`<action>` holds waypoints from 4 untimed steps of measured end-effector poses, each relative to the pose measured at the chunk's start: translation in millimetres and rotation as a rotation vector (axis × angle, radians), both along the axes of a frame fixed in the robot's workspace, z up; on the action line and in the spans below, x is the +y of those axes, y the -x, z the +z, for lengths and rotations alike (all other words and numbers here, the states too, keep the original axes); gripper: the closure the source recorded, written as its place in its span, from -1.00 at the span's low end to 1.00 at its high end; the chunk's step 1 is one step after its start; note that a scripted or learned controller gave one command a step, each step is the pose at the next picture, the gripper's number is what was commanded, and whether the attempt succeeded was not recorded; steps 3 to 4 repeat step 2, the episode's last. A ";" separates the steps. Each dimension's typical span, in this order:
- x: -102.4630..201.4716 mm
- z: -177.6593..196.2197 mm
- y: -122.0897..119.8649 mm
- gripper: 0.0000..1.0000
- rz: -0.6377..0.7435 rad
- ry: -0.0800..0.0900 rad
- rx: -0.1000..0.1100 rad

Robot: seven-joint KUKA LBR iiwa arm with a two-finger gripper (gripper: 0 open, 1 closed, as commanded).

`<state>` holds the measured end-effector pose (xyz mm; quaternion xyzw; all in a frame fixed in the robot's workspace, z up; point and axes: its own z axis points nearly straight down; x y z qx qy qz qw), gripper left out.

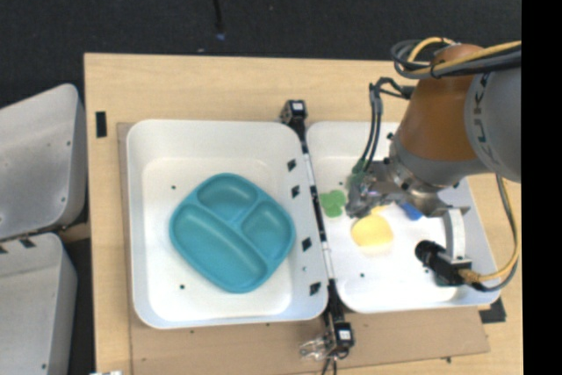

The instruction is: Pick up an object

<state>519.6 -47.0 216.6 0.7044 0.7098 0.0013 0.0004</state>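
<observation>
In the camera view, the grey arm's gripper (367,196) hangs low in the right white bin (386,299), right of centre of the frame, just above a rounded yellow object (372,232) and beside a small green piece (333,205). Whether the jaws are wide or narrow I cannot tell. This looks like the approach step; next comes centring over one object and closing. A teal divided plastic tray (232,230) lies in the left white bin (140,294).

Even, bright overhead light, soft shadows, slightly soft focus throughout.
</observation>
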 end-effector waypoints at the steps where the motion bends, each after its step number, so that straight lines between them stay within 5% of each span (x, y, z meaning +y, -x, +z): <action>1: 44.4 0.3 -15.5 1.00 -0.001 0.000 0.001; 2: 94.9 0.9 -44.9 1.00 0.000 0.000 0.000; 4: 94.9 0.9 -44.9 1.00 0.000 0.000 0.000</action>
